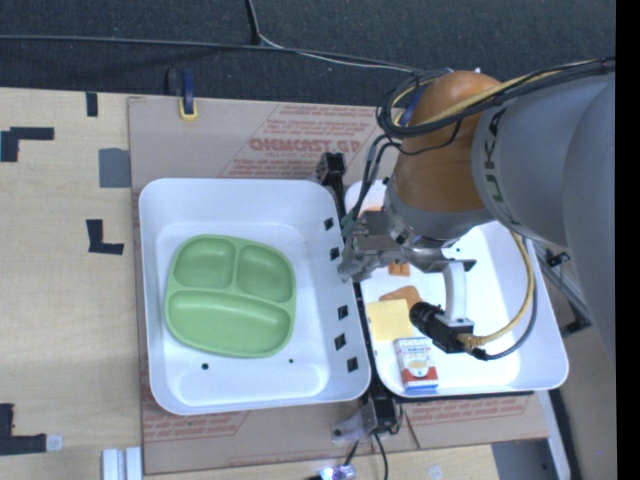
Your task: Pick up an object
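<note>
Over the right bin point(540, 368), my arm point(560, 158) comes in from the right, its orange band point(445, 138) above the wrist. My hand point(385, 258) is low at that bin's left wall; whether it is open or shut, or has hold of anything, I cannot tell. Across the wall from my hand, in the left bin point(160, 208), lies a green divided plate point(232, 295). Just beneath my hand: a yellow block point(390, 320), with an orange piece point(403, 294) touching it. Nearer the camera stands a small carton point(417, 363). I judge this the approach step. Next I must settle squarely over one object before closing.
</note>
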Action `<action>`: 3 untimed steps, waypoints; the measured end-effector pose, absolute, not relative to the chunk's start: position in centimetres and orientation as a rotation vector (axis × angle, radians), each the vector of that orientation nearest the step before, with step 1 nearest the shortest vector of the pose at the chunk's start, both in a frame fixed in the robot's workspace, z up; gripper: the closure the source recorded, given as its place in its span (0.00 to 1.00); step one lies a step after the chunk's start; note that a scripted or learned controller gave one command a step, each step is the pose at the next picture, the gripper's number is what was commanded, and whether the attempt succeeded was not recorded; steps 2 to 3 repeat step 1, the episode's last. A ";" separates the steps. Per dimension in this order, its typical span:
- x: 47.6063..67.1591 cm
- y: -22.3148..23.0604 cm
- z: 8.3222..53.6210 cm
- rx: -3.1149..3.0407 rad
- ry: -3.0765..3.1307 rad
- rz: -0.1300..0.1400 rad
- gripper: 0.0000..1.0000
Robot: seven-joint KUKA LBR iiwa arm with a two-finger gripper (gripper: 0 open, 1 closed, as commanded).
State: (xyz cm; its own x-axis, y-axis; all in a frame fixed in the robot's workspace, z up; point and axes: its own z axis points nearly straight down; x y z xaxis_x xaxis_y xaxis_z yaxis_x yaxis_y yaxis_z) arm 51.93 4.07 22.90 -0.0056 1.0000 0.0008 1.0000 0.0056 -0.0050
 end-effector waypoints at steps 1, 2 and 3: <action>51.1 9.9 22.9 -2.211 -2.228 0.002 1.00; 51.1 9.9 22.9 -2.211 -2.228 0.002 1.00; 51.1 9.9 22.9 -2.211 -2.228 0.002 1.00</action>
